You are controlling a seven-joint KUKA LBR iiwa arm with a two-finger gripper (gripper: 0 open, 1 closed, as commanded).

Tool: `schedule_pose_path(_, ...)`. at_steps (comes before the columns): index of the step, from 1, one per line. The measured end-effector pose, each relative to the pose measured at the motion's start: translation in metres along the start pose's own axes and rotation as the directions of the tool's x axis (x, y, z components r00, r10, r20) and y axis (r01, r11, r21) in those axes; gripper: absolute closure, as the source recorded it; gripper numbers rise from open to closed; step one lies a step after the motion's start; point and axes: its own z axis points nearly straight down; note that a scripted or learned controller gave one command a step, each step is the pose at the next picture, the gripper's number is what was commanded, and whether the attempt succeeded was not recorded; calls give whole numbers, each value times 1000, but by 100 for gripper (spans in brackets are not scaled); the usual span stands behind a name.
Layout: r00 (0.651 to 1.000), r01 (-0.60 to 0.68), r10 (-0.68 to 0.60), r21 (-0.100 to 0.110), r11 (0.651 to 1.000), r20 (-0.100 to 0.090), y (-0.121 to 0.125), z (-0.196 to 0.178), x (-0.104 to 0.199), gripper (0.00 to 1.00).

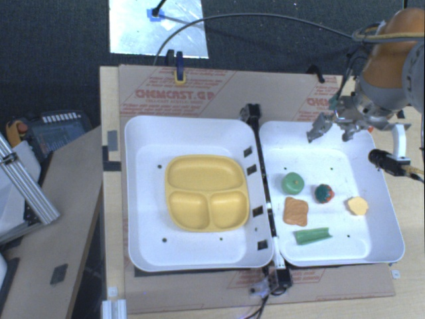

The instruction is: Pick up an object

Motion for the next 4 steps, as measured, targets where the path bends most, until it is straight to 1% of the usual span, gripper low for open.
schedule_pose_path(1,1000,2,-2,-12,1000,2,3,-8,0,0)
schedule_pose_path(3,1000,0,0,-9,1000,2,2,81,-13,0)
schedule_pose_path(4,1000,1,-1,-10,1000,2,2,113,-13,0)
